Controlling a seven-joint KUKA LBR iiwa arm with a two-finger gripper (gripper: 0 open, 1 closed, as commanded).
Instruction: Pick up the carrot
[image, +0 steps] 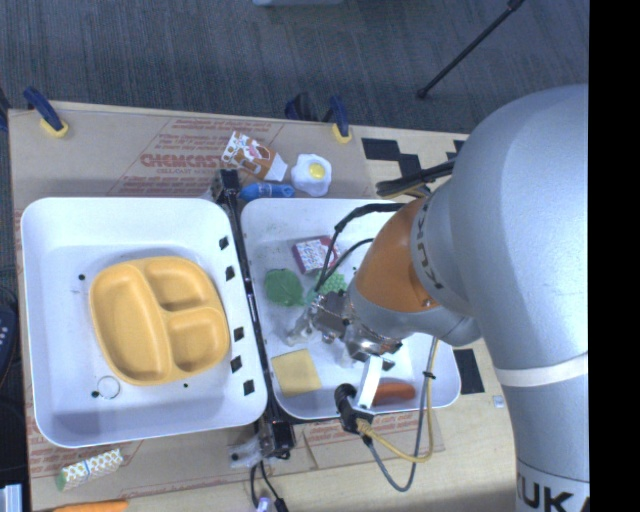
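Camera view: carrot (397, 392) lay left-to-right at the bin's (280, 225) lower edge, down-right of the gripper (312, 322); couldn't tell if gripper was spread.

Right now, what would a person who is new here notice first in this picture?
The large grey arm with an orange band reaches from the right over the right bin. A yellow divided tray lies in the left bin. The orange carrot lies near the right bin's lower edge in the view.
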